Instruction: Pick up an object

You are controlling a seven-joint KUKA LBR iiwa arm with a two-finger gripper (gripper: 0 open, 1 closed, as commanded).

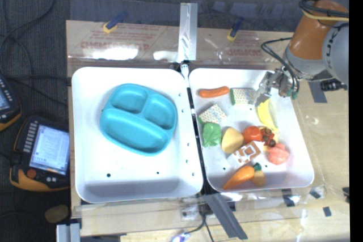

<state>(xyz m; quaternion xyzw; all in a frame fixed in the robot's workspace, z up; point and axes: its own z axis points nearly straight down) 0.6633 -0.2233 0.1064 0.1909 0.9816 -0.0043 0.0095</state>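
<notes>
While the arm reaches in from the right edge of the desk, things stand so:

Arm: grey with an orange band (pixel 311 37), coming over the far right corner of the right bin.
Gripper (pixel 271 89): low over the far right part of the right bin, just above the top end of the banana; whether its fingers are released or clenched, I cannot tell.
Right bin (pixel 303 175): holds all the small toy foods.
Banana (pixel 267 114): yellow, along the right wall, just below the gripper.
Sausage (pixel 214 92): near the far edge, toward the middle divider.
Green pepper (pixel 211 135): by the left wall.
Lemon (pixel 232 139): just right of the pepper.
Tomato (pixel 253 134): beside the lemon.
Carrot (pixel 240 176): near the front edge.
Left bin (pixel 85 178): carries a blue divided plate (pixel 139 118) in its middle.
</notes>
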